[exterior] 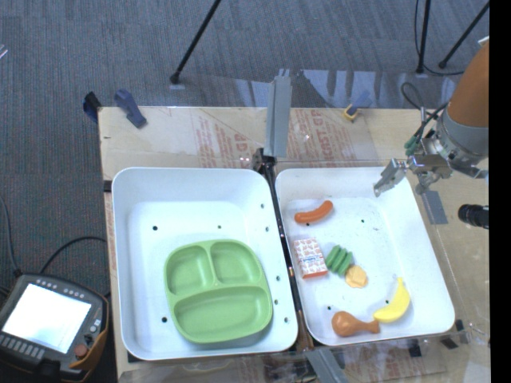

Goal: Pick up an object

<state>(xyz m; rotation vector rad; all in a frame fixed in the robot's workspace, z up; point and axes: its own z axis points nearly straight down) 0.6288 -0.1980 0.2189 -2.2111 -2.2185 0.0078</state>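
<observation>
My hand [409, 176] hovers over the far right corner of the right bin [399, 214], fingers spread wide and holding nothing. In that bin lie a sausage [314, 212], a small carton [309, 258], a green vegetable piece [338, 258], an orange-yellow piece [356, 277] touching it, a banana [394, 303] and a chicken drumstick [353, 324]. The left bin [144, 214] on the worktop [184, 134] carries a green divided plate [217, 291].

Arm: we see it entering from the right, orange band uppermost, wrist angled down-left.
Gripper [409, 176]: we note both fingers spread apart, nothing between them.
</observation>
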